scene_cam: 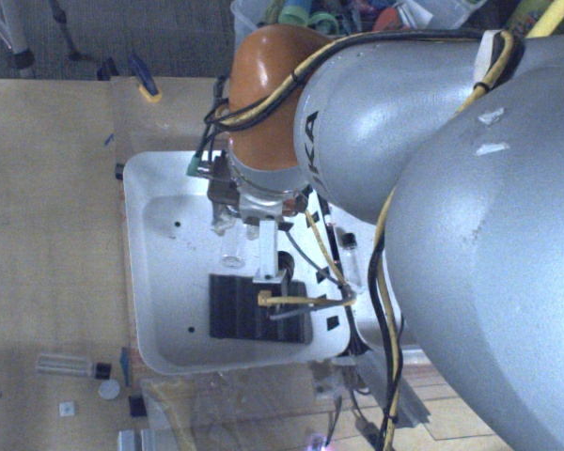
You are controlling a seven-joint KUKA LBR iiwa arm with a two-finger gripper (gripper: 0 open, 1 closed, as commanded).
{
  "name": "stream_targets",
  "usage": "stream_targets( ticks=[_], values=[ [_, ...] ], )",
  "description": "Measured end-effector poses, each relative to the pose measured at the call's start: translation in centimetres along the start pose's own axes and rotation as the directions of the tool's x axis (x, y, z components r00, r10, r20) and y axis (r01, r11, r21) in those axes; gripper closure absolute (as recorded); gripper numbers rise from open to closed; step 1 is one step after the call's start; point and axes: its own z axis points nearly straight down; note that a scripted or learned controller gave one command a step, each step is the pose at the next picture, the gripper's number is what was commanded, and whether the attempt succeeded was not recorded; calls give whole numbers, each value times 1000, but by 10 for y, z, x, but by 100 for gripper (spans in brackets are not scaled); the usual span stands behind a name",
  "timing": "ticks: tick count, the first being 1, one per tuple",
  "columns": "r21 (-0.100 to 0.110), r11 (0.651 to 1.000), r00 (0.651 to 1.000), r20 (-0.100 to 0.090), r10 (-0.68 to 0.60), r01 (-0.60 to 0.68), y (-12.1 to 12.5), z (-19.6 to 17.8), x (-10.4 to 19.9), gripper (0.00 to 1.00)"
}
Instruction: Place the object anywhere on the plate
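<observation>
- Tool (247, 238) is down inside the white bin (155, 252); finger spread: cannot tell.
- Black object (240, 308) lies flat on the bin floor, just below the tool.

We see the arm (451, 158) clad in smooth grey shells with a soft satin sheen, and its orange band (263, 73) looks like glossy moulded plastic. The white bin (155, 242) has a smooth plastic look, faintly shiny along its rim. Inside it the black object (235, 306) appears matt and ribbed. The table (47, 214) shows a pale wood-like surface, flat and dull. The end effector (244, 238) carries light, clear-looking plastic fingers. Rubbery yellow and black cables (263, 106) run along the arm.
</observation>
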Motion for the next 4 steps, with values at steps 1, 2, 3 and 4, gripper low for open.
stream_targets(
  ticks=[1, 2, 3, 4],
  values=[
    [-2, 898, 898, 1, -441, 441, 98, -6, 18, 100],
    [0, 745, 745, 0, -667, 667, 103, -17, -4, 100],
    [3, 919, 919, 0, -393, 393, 98, 31, 14, 100],
    [-4, 635, 635, 3, -772, 772, 112, -25, -38, 100]
  ],
)
